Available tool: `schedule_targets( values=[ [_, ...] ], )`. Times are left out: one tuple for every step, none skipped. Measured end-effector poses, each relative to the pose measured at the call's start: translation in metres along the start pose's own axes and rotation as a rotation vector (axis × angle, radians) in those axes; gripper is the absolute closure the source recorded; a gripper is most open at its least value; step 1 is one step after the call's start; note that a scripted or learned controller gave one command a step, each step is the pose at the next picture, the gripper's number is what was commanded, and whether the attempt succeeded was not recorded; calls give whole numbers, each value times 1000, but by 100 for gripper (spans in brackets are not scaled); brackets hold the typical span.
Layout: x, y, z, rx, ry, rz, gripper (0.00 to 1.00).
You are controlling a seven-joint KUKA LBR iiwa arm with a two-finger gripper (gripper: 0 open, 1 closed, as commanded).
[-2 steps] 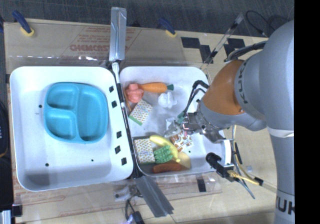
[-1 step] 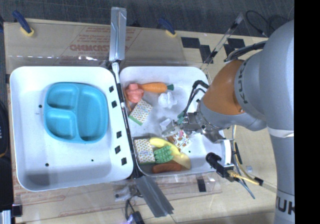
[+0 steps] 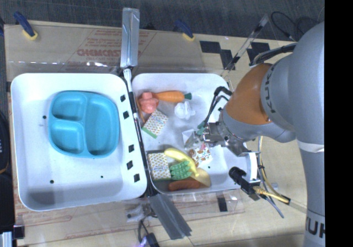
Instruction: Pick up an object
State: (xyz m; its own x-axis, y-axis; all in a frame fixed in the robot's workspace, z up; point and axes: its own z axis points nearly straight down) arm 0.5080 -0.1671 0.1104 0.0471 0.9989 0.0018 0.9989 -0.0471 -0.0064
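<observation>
My gripper (image 3: 201, 140) reaches into the right bin (image 3: 165, 81) from the right, low over a small patterned packet (image 3: 202, 155) near the bin's middle. The wrist hides its fingertips. Around it lie a carrot (image 3: 170, 96), a pink toy (image 3: 146, 102), a white crumpled object (image 3: 184, 110), a patterned box (image 3: 155, 124), a banana (image 3: 179, 156), a green toy (image 3: 181, 171), a second patterned box (image 3: 159, 166) and a brown sausage shape (image 3: 185, 184).
The left bin (image 3: 22, 146) holds a blue divided plate (image 3: 84, 123). A metal divider bar (image 3: 129, 36) runs between the bins. The grey arm with its orange band (image 3: 251, 100) overhangs the right bin's right side. Cables (image 3: 265, 191) trail at the lower right.
</observation>
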Motion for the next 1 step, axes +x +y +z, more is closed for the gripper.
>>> schedule_targets(
  values=[
    [24,30,-112,-4,-1,112,100]
  ],
)
